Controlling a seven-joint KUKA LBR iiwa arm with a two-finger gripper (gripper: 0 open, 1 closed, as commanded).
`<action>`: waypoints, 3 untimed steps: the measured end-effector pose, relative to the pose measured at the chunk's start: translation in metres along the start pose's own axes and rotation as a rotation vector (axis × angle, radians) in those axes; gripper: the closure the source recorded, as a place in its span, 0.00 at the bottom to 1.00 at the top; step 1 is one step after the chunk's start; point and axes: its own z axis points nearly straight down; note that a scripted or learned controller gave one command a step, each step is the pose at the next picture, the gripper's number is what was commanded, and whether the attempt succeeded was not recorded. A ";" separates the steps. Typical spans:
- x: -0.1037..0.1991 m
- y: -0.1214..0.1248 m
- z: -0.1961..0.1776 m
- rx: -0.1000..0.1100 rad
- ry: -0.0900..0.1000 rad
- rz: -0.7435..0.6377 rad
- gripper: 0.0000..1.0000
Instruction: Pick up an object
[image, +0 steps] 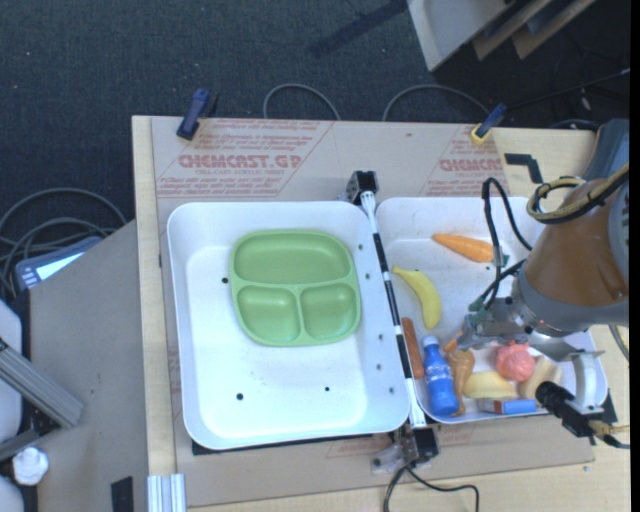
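The right bin (440, 215) holds a yellow banana (421, 294), an orange carrot (464, 246), a blue bottle (437, 377), a pink round object (515, 361), a pale yellow piece (485, 383), a small orange piece (463, 367) and a brown stick (410, 346) along its left wall. My gripper (483, 327) hangs low over the front of this bin, just left of the pink object and above the small orange piece. The arm's orange band and wrist hide the fingers.
A green divided plate (295, 285) lies in the left bin (200, 330). A blue marker (506, 405) lies at the right bin's front wall. Black cables loop over the right bin's far side. Clamps sit at the bench's back edge.
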 end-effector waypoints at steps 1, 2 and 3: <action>0.000 0.000 0.000 0.000 0.000 0.000 0.00; 0.009 -0.001 0.043 0.007 0.003 -0.002 0.00; 0.009 0.002 0.032 -0.002 0.002 -0.001 1.00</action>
